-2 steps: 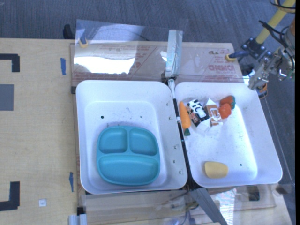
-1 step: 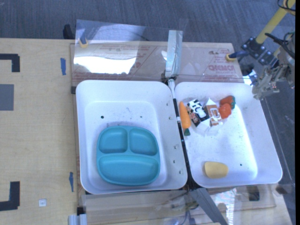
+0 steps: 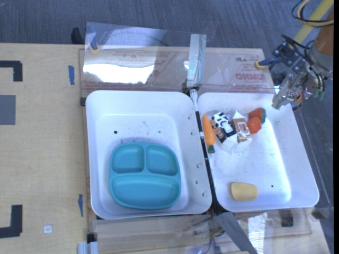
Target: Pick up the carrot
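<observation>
surface [image 3: 42,142]: tan, left of frame | left bin [image 3: 100,110]: holds teal divided plate [image 3: 144,175] | right bin [image 3: 296,163]: carrot [image 3: 208,130] at its left wall, centre frame | gripper [image 3: 286,95]: upper right, above bin corner, state of fingers cannot be told

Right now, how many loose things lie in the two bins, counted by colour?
Orange: 2, the carrot and the orange-red toy
Teal: 1, the divided plate
Yellow: 1, the yellow piece
Black-and-white: 1, the cow-patterned toy
Brown-and-white: 1, the small carton
Total: 6
</observation>
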{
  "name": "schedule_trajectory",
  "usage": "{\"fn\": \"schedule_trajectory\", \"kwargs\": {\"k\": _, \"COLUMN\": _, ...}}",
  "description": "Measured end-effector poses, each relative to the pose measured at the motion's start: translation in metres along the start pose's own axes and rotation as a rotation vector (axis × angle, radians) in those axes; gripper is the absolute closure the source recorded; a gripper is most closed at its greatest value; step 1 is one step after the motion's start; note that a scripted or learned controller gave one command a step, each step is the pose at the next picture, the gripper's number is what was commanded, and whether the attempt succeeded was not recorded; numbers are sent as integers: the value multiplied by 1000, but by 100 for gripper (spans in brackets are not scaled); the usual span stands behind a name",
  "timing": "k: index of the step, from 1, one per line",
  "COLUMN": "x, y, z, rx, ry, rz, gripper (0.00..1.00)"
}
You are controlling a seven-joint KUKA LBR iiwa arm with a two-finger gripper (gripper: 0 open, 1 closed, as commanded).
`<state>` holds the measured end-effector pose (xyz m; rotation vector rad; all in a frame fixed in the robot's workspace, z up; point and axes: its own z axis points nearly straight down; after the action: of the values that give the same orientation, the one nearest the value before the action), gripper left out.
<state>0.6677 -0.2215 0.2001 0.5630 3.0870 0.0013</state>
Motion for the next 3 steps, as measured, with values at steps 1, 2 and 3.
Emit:
{"fn": "schedule_trajectory", "kwargs": {"k": 1, "x": 10, "y": -5, "z": -28, "rx": 1, "ry": -7, "rz": -408, "gripper": 100}}
{"fn": "schedule_trajectory", "kwargs": {"k": 2, "x": -1, "y": -1, "z": -15, "rx": 0, "ry": -6, "rz": -196, "gripper": 100}}
{"fn": "schedule_trajectory", "kwargs": {"k": 3, "x": -3, "y": 1, "z": -29, "rx": -2, "ry": -19, "rz": -196, "gripper": 100}}
